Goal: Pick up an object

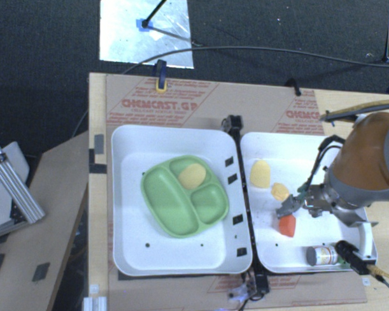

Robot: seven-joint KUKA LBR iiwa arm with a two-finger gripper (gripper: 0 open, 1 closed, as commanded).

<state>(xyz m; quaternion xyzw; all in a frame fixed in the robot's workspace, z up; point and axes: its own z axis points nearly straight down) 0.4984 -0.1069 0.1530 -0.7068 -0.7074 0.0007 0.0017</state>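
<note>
1. 2 shallow white bins lie side by side on the worktop [203,101]. The arm [366,158] reaches over the right bin [267,250], and the tool [289,208] hangs near that bin's middle.
2. Step in hand, as a judgement: the approach to a grasp. The likeliest target is the red piece [287,226], which lies on the floor of the right bin just on the near side of the tool's tip. The 2 meet in the picture, but contact cannot be confirmed from this slant.
3. Tool state: it cannot be told whether the tool is released or clenched. Nothing is seen held in it.
4. Next move, as a judgement: centre the tool on the red piece, lower it to the bin floor, close on the piece, then lift straight up.
5. Other things in the right bin are 3: a small orange-yellow piece [280,191] just beyond the tool, a pale yellow piece [260,174] further off, and a silver can [320,255] lying near the near wall.
6. The left bin [134,245] holds a green divided plate [173,208] with 1 yellow lump [192,176] in its far small compartment, well apart from the tool.
7. In the way: only the small orange-yellow piece is close enough to be nudged. The can and the bin walls lie apart from the red piece.
</note>
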